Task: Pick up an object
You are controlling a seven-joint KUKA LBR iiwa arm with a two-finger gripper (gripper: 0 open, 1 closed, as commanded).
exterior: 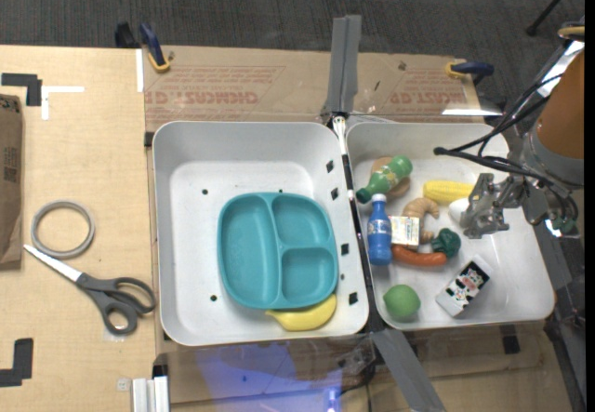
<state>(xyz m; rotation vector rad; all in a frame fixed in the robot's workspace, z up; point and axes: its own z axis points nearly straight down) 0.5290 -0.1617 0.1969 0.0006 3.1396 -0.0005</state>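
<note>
Objects clustered in right bin (521, 303); end effector (485, 211) poised above, finger state not discernible.

Risk: tight packing of blue bottle (378, 232), green bottle (386, 176), yellow piece (446, 190), red-orange piece (420, 258), green ball (402, 301) and cow-print carton (464, 288); likely glancing contact, a double pick or a slip on rounded shapes. Left bin (181, 215) with teal tray (277, 249) over a banana (307, 315). Wooden tabletop (74, 168) with scissors (98, 287) and tape ring (62, 228); dark carpet beyond.

Scissors (102, 289) and a tape roll (62, 227) lie left of the bins (177, 243).
</note>
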